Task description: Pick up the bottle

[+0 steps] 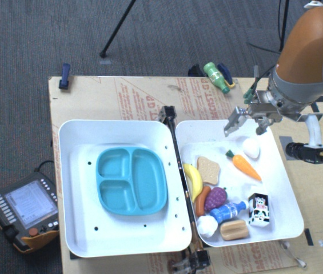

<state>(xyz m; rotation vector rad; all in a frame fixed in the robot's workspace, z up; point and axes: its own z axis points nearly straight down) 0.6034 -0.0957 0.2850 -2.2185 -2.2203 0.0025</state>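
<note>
While metal end effector (246, 123) hangs splayed, gripping nothing, glossy blue plastic bottle (228, 211) lies sideways, white cap.

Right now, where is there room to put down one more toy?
The left bin has bare white floor all around the blue tray. The right bin's far-left corner, beyond the bread, is bare too. Its near end is crowded: banana, grapes, bottle, carton.

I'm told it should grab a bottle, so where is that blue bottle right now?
The blue bottle lies on its side near the front of the right bin, between the purple grapes and the milk carton, just above the bread roll.
</note>
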